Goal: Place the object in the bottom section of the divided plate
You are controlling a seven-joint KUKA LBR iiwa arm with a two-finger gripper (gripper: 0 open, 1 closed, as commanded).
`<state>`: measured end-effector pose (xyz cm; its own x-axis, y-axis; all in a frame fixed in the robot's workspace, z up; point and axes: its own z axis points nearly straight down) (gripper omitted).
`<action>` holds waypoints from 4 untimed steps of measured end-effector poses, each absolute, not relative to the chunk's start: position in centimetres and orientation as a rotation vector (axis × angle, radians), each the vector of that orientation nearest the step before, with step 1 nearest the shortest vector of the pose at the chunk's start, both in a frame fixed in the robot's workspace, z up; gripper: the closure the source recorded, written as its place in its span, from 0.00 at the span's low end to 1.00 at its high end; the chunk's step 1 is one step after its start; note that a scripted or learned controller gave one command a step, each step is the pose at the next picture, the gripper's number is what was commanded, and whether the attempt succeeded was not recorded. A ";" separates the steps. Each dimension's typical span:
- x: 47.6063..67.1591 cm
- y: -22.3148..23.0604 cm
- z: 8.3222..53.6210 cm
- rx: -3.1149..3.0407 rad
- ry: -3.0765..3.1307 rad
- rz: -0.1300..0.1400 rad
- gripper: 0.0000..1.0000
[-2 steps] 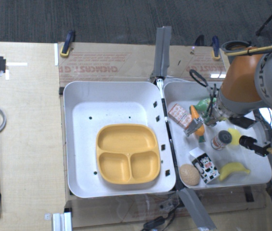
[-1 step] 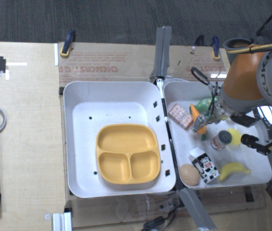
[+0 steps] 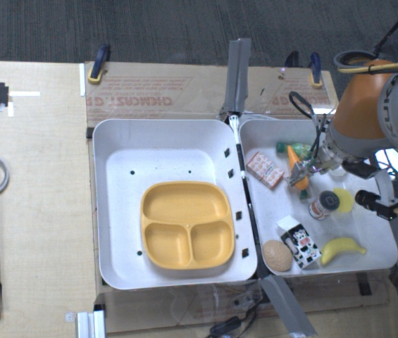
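Camera view: I see divided plate point(image 3: 187, 224), yellow, in left bin point(image 3: 114, 189), its single large section at top, two smaller at bottom. Right bin point(image 3: 382, 259) holds carrot point(image 3: 296, 166) beside green item point(image 3: 283, 147), pink box point(image 3: 265, 169), small jar point(image 3: 319, 208), yellow ball point(image 3: 342, 200), banana point(image 3: 341, 248), black-and-white carton point(image 3: 301, 243), brown round piece point(image 3: 277, 255). Gripper point(image 3: 303, 177) low over carrot's lower end, arm point(image 3: 368, 108) behind. Cannot tell fingers' state from here. Desk point(image 3: 29, 189) at left.
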<state>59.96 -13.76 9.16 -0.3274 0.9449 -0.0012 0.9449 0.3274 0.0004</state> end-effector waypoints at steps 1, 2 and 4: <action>57.7 -5.5 19.2 1.522 2.747 -0.001 1.00; 53.9 -1.1 19.1 1.110 2.939 -0.001 1.00; 56.6 4.0 20.8 0.757 3.047 0.000 1.00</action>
<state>56.64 4.00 20.81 -0.8838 0.4679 -0.0020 0.4679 0.8838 0.0004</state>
